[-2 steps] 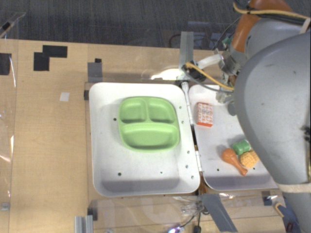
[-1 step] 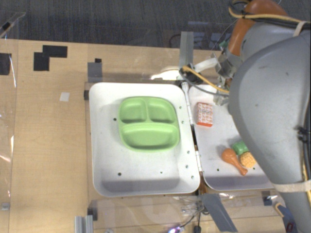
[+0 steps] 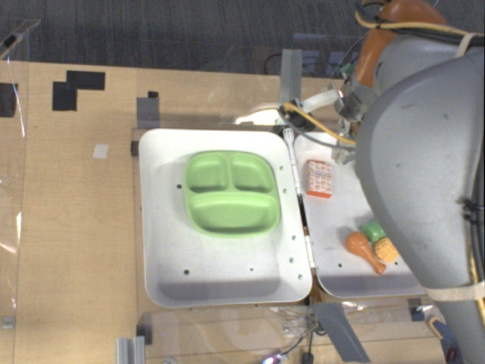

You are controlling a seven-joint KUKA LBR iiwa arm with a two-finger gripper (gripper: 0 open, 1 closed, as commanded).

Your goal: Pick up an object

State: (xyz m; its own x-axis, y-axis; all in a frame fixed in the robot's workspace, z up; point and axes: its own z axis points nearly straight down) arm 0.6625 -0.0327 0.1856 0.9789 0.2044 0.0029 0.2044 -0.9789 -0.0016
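Fingers' state I cannot tell; smooth green three-compartment plate (image 3: 230,192) lies in glossy left bin (image 3: 163,226).

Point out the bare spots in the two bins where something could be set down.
Left bin: a bare border surrounds the green tray, widest along the near edge and the left side. Right bin: a bare patch lies between the packet and the orange toy. Its right side is crowded by the toys and the arm overhead.
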